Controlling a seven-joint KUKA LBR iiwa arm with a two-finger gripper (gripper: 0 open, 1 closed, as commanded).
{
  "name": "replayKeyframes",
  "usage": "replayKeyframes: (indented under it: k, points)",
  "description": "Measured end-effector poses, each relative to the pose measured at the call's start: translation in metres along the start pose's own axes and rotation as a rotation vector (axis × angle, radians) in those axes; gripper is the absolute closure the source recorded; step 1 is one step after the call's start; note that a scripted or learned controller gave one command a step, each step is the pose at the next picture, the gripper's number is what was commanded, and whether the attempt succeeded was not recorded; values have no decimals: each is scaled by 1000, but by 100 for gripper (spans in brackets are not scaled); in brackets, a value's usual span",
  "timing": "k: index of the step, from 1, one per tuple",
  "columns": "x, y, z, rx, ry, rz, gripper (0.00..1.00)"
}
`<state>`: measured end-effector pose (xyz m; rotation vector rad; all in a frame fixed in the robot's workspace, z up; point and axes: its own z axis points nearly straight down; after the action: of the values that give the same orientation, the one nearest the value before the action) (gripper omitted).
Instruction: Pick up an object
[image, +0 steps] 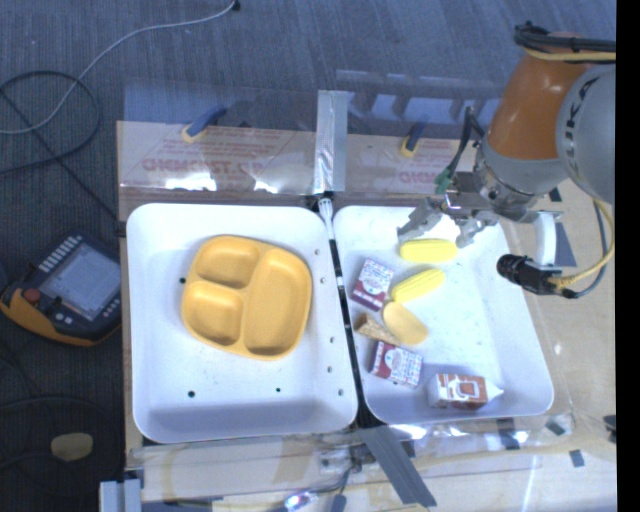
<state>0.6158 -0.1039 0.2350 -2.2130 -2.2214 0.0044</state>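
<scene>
Over right bin (520, 340), jaws (446, 222) spread above yellow piece (427, 250); carton (461, 390) labels unreadable.

You see the gripper (441, 222) spread open over a yellow block (427, 250) near the right bin's (520, 345) far edge.

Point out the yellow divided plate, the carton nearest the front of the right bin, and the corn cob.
Yellow divided plastic plate (245, 295), camera view, centre ridge.
Red-and-white small carton (459, 390), camera view, top face.
Yellow toy corn cob (417, 284), camera view, mid-length.
</scene>
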Motion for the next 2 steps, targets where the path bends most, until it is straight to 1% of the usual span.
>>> replayKeyframes:
  k: [1, 2]
  points:
    - [3, 0, -7, 5, 4, -4, 100]
    - [-35, -10, 10, -1, -4, -77, 100]
